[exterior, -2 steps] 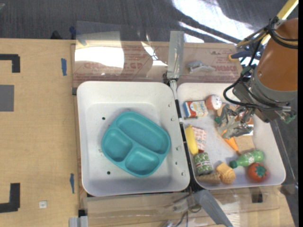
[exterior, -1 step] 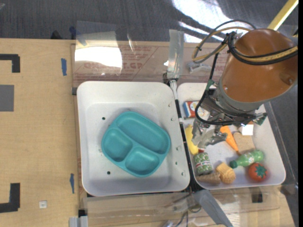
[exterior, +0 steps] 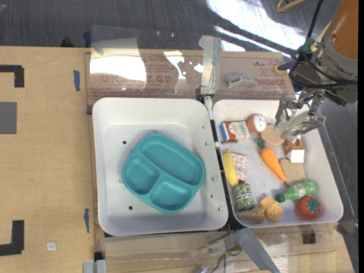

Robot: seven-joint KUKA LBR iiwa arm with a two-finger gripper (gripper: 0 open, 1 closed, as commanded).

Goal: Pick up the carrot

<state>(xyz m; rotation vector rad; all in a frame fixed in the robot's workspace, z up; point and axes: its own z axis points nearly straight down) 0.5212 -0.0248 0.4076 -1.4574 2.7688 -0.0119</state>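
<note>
The carrot [exterior: 272,163], orange with a green stub at its upper end, lies slanted in the right bin [exterior: 333,169] among toy foods. My gripper [exterior: 296,126] hangs above the bin's upper right part, up and to the right of the carrot and apart from it. Its metal fingers [exterior: 282,116] stand open with nothing between them. Directly under the gripper are a tan disc [exterior: 273,136] and a brown and white block [exterior: 294,150].
Around the carrot lie a milk carton [exterior: 235,131], a yellow corn piece [exterior: 230,169], a toast slice [exterior: 293,173], a green bottle [exterior: 296,191], a tomato [exterior: 309,207] and a pea can [exterior: 243,197]. The left bin [exterior: 108,124] holds a teal divided plate [exterior: 164,172].
</note>
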